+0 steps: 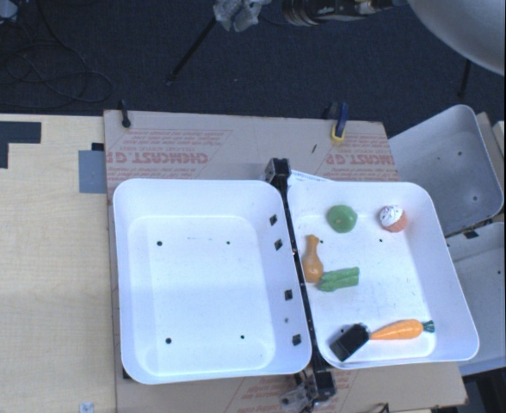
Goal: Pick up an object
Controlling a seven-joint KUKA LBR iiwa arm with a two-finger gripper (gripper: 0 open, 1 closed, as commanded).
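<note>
The right bin (pixel 447 274) holds several small objects. A green round piece (pixel 342 218) and a white-and-orange ball (pixel 392 218) lie near its far side. An orange gourd shape (pixel 312 259) rests against the divider, touching a green pickle-like piece (pixel 339 279). Near the front lie a carrot (pixel 399 329) and a black block (pixel 349 342). My gripper (pixel 236 11) hangs at the top of the camera view over the dark floor, far behind both bins, with nothing seen in it.
The left bin (pixel 132 231) stands beside the right one on a cardboard sheet (pixel 193 149). A blue and yellow clamp (pixel 339 123) pins the sheet's far edge. Grey metal panels (pixel 451 157) stand to the right.
</note>
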